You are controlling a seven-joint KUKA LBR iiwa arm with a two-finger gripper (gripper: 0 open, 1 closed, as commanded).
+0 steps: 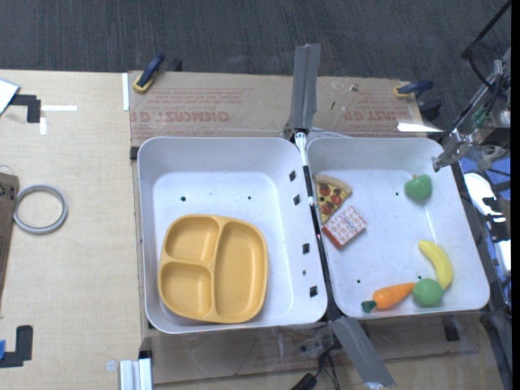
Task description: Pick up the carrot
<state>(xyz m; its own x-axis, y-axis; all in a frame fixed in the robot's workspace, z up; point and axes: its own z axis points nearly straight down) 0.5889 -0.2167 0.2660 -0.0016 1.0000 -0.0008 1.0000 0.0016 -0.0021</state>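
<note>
Carrot [392,296] lies in the right bin [382,242], touching a green ball [428,292] under the banana [437,262]. Looks like a light, stiff, slick plastic toy, so I'd pinch mid-body. Can't tell my tool's state.

Looks like a robotics lab or test bench, not a home or kitchen. Two shallow white plastic bins [230,154] clamped side by side on a sheet of brown printed cardboard [213,109], held down with blue-and-yellow spring clamps [149,71]. Pale wooden benchtop [69,283] alongside, carrying a grey roll of tape [37,209]. Dark carpeted floor [244,15] beyond. Small plastic toy food [422,279] as props, plus metal rig framing [475,120] at right.
</note>
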